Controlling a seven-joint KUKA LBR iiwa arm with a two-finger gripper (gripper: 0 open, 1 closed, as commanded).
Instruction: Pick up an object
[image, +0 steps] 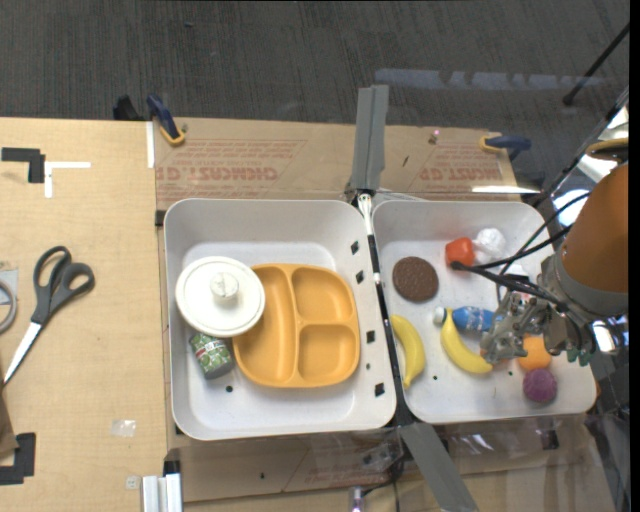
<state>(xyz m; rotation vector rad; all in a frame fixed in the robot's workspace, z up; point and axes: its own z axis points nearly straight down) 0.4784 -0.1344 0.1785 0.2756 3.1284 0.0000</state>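
I count two white bins side by side. Nearest me, low in the right bin (420, 400), lies one round purple fruit (539, 385), matte and plum-like, with one orange ball (537, 352) just above it, partly covered by the arm. Two smooth, curved yellow bananas: one (408, 348) along the bin's left wall, another (464, 350) near the middle. A blue bottle-like piece (470, 319) sits just above the second banana.

The gripper (503, 338) hangs over the lower right of the frame, between that banana and the orange ball; I cannot tell whether the jaws are spread or pressed together, nor see anything between them.

Higher up are one flat brown disc (415, 279), cookie-like, one red block (459, 251) and a crumpled white lump (489, 240).

The left bin (180, 400) holds one yellow plastic tray (300, 325) with three compartments, one round white lid (220, 295) overlapping its left edge, and one small green can (211, 354) below the lid.

At the frame's left, one pair of black-handled scissors (45, 300) lies on the wooden surface (80, 400).
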